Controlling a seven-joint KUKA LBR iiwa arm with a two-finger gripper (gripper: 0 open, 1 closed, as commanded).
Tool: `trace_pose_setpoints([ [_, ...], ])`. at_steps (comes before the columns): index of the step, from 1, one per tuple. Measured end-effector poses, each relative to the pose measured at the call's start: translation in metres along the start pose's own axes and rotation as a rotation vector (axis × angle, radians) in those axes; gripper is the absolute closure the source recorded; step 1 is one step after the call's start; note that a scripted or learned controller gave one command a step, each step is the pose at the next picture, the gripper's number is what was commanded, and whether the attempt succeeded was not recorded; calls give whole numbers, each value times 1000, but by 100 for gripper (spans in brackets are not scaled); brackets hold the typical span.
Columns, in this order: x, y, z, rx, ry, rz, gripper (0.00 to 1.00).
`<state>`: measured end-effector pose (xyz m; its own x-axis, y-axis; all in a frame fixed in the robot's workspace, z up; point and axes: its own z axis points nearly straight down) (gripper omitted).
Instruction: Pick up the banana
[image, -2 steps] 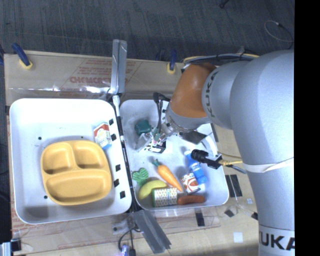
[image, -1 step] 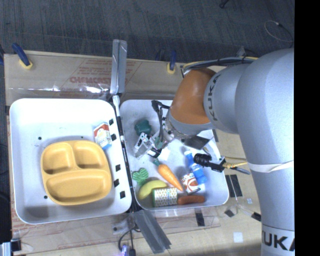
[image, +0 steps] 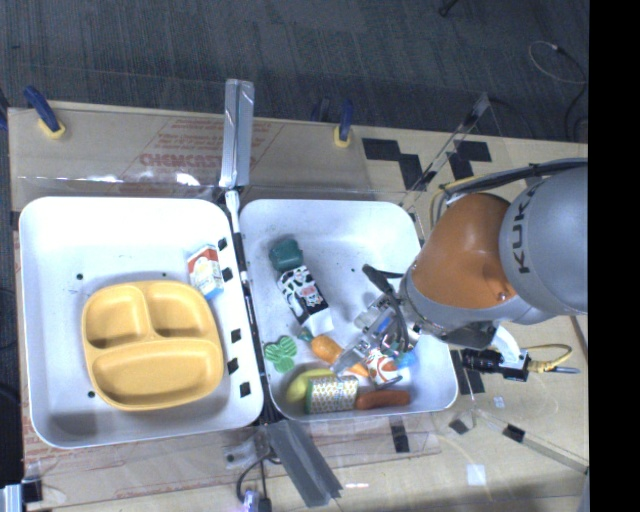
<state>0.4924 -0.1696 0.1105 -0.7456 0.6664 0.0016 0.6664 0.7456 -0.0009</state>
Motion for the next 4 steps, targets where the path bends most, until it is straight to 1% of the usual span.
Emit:
trace_pose_setpoints([
  [1,51,43,15,-6,-8,90,0],
  [2,53,51,12,-16,-31,-216,0],
  [3,34,15,-13,-2,-3,-197,0],
  [4,59,45,18,-3,-5,-391,0],
])
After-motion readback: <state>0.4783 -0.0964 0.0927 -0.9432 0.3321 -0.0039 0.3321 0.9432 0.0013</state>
